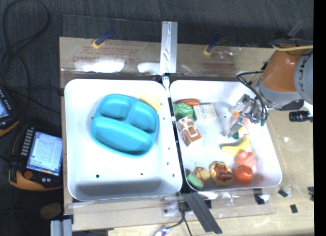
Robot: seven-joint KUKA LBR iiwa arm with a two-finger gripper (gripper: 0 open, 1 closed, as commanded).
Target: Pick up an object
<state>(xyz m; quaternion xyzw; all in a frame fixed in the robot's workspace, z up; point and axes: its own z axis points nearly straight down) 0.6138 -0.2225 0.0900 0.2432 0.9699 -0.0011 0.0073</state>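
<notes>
Banana (237, 146): yellow, curved, toy-like | just below gripper (238, 123) | grip state: cannot tell, nothing visibly held

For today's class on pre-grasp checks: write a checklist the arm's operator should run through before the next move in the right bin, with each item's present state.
1. Gripper is over the right bin, where the objects lie: ok.
2. Finger opening is readable: cannot tell.
3. An object is between the fingers: cannot tell.
4. A target is near: ok, the banana lies just below the gripper.
5. Target has free space around it: not ok, the banana touches a pink fruit.
6. Blue tray is out of the way in the left bin: ok.
</notes>
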